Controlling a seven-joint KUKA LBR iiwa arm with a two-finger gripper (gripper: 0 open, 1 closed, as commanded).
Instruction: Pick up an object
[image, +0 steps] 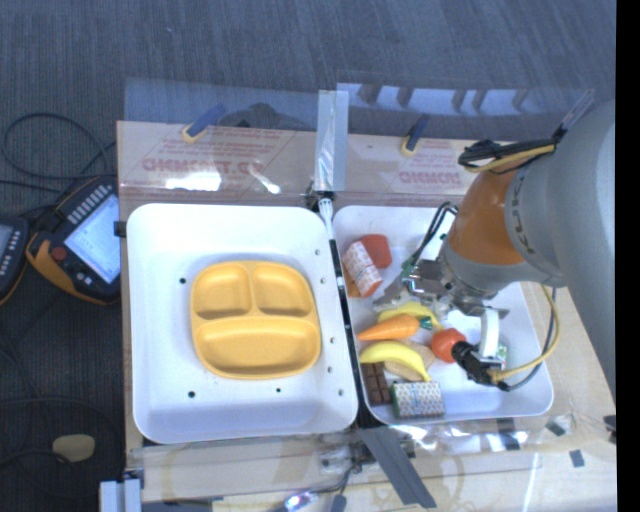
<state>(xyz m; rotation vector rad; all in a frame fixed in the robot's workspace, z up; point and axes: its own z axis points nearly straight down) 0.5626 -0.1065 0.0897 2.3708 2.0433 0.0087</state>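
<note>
The right bin (530, 400) holds several toy foods. A red cup (376, 247) and a striped can (359, 270) lie at its left wall. An orange carrot (390, 328), a yellow banana (392, 355) and a red tomato (446, 342) sit mid-bin. A brown chocolate bar (373, 383) and a speckled block (418, 399) rest at the front. My gripper (415, 293) hangs low over the middle of this bin, just above the carrot and right of the can. The wrist and orange band (485, 225) cover what lies under it.
The left bin (150, 400) carries a yellow divided plate (256, 317). A handheld pendant (80, 245) with cables lies off the bench at the left. A cable (535, 355) loops from the wrist over the right bin's right side.
</note>
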